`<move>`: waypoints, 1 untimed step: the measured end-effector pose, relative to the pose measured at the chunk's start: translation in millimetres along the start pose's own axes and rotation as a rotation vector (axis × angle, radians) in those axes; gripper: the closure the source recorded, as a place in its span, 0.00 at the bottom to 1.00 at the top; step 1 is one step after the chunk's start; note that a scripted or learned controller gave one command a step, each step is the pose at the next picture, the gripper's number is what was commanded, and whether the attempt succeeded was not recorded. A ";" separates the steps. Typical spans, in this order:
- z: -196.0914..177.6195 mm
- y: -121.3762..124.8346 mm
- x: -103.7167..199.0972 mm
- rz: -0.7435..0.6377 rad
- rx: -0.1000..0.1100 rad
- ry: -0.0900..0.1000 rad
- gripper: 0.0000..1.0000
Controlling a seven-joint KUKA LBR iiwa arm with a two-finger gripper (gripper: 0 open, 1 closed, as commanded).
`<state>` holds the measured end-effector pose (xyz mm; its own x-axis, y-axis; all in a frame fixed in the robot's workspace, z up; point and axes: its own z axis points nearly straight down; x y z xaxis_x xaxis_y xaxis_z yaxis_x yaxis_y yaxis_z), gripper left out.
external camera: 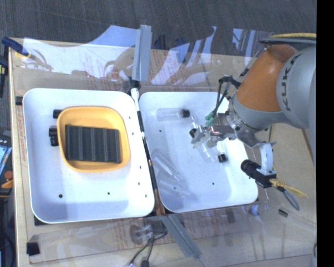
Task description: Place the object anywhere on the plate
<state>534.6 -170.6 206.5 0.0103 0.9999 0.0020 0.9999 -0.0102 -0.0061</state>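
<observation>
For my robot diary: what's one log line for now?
claw: over right bin | plate: left bin, dark tray on it

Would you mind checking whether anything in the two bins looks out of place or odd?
The yellow plate in the left bin carries a dark ribbed block, which looks odd for a target plate. In the right bin, clear objects lie scattered, one near the top. Nothing looks spilled or broken.

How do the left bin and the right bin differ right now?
The left bin holds a yellow plate with a dark ribbed insert; the right bin holds small clear items, including a clear vial near its back. The gripper is over the right bin, while the left bin has no arm above it. Both are shallow, white and round-cornered.
</observation>
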 end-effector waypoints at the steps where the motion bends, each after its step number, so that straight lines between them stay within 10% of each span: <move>1: -30.6 -38.8 42.9 -0.131 -0.001 -0.001 1.00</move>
<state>496.4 -127.3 237.4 -0.1209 0.9927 0.0019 0.9927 0.1209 -0.0046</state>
